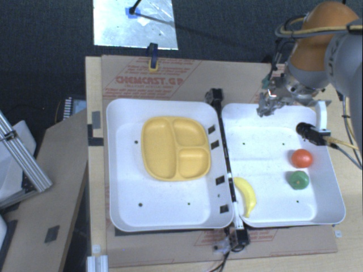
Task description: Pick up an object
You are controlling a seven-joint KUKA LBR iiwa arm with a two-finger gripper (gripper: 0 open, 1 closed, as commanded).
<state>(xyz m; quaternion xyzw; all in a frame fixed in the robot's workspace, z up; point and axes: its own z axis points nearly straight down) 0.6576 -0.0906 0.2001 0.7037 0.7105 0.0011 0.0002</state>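
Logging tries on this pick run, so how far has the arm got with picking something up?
Nothing looks picked yet. The banana, tomato and green fruit all lie in the right bin, and the yellow divided plate sits in the left bin. The gripper is above the right bin's far edge, apart from every object. Left: the descent, grasp and lift.

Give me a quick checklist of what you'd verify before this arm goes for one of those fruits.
1. Fruits lie apart in the right bin: ok; tomato, green fruit, banana.
2. Gripper is over that bin: ok, above its back edge.
3. Fingers open: cannot tell.
4. Nothing carried: cannot tell.
5. Banana has room around it: not ok, it lies against the divider.
6. Yellow plate out of the way: ok, left bin.
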